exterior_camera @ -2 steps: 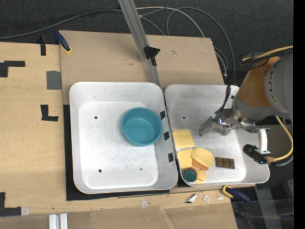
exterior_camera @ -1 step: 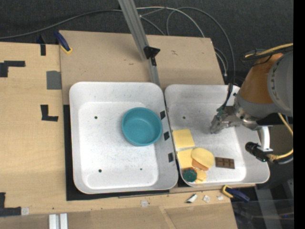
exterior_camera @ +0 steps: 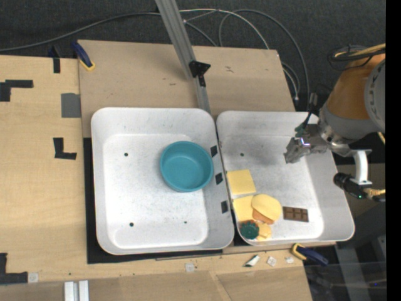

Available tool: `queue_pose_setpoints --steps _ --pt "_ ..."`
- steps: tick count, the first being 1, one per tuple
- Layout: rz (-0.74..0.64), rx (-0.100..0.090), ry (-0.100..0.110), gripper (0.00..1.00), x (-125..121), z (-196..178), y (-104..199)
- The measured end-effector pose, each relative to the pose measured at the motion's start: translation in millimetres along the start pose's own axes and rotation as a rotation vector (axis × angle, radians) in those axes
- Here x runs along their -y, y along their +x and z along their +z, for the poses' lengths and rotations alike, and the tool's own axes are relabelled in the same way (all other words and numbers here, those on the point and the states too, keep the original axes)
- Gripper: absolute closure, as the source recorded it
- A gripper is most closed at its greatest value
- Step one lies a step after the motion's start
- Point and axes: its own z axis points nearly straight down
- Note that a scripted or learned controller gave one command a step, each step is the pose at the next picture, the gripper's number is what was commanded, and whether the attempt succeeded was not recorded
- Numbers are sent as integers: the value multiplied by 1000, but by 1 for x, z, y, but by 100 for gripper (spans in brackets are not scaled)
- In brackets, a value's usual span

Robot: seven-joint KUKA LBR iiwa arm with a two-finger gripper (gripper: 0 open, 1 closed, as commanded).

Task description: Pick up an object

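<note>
A robotics lab or test bench, seen from above. A plywood surface [exterior_camera: 37, 168] carries two shallow white bins [exterior_camera: 109, 231] set side by side, with black tape marks [exterior_camera: 61, 148] stuck to the wood. A grey and orange industrial robot arm [exterior_camera: 354, 102] reaches in from the right. Loose cables [exterior_camera: 250, 17] trail across dark carpet [exterior_camera: 62, 5] behind, and a slanted metal pole [exterior_camera: 178, 33] rises over the bench.
</note>
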Motion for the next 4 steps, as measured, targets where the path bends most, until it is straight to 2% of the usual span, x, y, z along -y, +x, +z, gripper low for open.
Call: queue_pose_setpoints --steps 1,2,3,4 --pt "0 1 -2 100 6 -59 -4" --pt "-1 1 -2 100 -5 -111 -5" --pt "-3 -2 6 100 7 -96 44" --pt "-5 -3 5 100 21 -99 104"
